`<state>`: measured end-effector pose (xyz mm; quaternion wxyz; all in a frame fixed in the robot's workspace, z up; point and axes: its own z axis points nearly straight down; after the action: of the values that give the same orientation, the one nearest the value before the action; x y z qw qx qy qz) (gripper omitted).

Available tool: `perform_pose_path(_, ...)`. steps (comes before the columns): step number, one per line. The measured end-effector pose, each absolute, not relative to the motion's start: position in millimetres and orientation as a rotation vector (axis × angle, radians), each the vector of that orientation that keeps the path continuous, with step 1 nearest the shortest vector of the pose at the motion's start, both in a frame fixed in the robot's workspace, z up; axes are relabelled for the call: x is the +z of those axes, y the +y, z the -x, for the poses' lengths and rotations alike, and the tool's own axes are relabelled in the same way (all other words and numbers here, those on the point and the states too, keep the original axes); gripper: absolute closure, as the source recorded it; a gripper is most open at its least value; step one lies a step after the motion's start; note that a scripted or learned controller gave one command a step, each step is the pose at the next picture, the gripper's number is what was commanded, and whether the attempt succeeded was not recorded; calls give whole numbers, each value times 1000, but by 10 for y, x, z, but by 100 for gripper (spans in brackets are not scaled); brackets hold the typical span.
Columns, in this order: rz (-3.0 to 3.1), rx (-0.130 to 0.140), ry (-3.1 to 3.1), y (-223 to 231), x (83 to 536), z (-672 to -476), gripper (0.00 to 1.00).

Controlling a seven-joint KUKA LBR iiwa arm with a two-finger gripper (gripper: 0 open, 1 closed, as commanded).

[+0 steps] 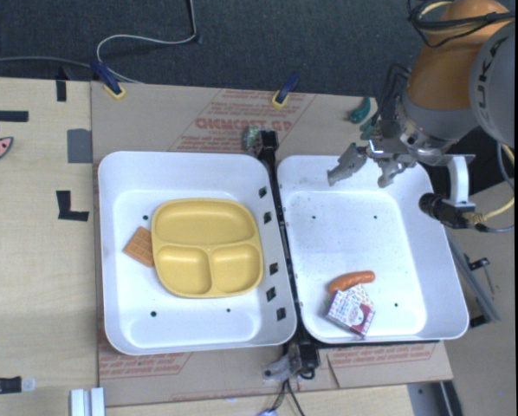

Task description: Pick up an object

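Observation:
In the right bin (432,258), near its front, lie an orange sausage (352,280) and, just below it, a small red and white packet (352,309). My gripper (365,172) hangs over the far edge of that bin, well behind both objects. Its two grey fingers are spread apart with nothing between them. The left bin (120,232) holds a yellow divided plate (208,246) and a tan cracker (140,247) tucked against the plate's left side.
A dark clamp (261,139) sits at the far end of the ridge between the bins. Blue and yellow clips (284,93) hold the cardboard sheet at the back. The arm's grey and orange body (454,50) fills the upper right.

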<state>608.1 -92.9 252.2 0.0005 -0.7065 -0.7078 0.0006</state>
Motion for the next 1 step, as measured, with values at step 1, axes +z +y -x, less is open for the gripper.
perform_pose_path(1,2218,4,-2219,-1012,971,-5753,0)
